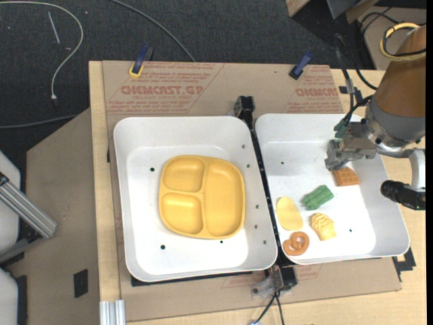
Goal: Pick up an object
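We judge the step as closing on the orange waffle-like piece [346,177], at two o'clock in the right bin [284,141]. The gripper [340,156] hangs just above it; how wide it stands we cannot tell. We should descend straight: the green piece [317,197] lies near at seven o'clock, with open floor toward eleven.

Two white bins, left bin [128,181] and right bin [379,229]. In the left, a yellow sectioned plate [201,196]. In the right: a green piece [317,197], a pale yellow piece [289,212], a golden-yellow ridged piece [323,226], an orange ring [295,243], and an orange-brown waffle-patterned block [346,177]. Tan bench board [196,87] with red lettering, blue clamps [140,60]. Arm's grey, orange band [404,80]; grey metal tool [340,156].
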Tool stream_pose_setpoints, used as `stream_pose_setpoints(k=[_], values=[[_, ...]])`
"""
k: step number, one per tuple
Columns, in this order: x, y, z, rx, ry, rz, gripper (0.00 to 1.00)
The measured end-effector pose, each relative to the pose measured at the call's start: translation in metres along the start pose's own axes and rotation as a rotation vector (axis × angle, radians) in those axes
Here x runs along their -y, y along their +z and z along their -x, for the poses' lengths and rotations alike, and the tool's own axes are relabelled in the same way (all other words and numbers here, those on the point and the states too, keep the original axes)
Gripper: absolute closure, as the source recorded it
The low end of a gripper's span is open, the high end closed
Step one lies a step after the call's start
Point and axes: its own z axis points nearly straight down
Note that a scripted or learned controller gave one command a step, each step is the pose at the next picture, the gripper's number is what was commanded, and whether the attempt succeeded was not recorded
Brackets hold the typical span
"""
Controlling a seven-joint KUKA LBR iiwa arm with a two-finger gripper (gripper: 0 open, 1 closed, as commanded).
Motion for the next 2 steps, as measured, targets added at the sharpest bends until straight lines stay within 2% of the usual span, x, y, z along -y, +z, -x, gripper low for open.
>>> stream_pose_setpoints(k=[1, 2], values=[[-0.0043, 0.0012, -0.0099, 0.0, 0.0, 0.001, 1.0], [-0.0043, 0.0012, -0.0098, 0.0, 0.0, 0.001, 0.0]])
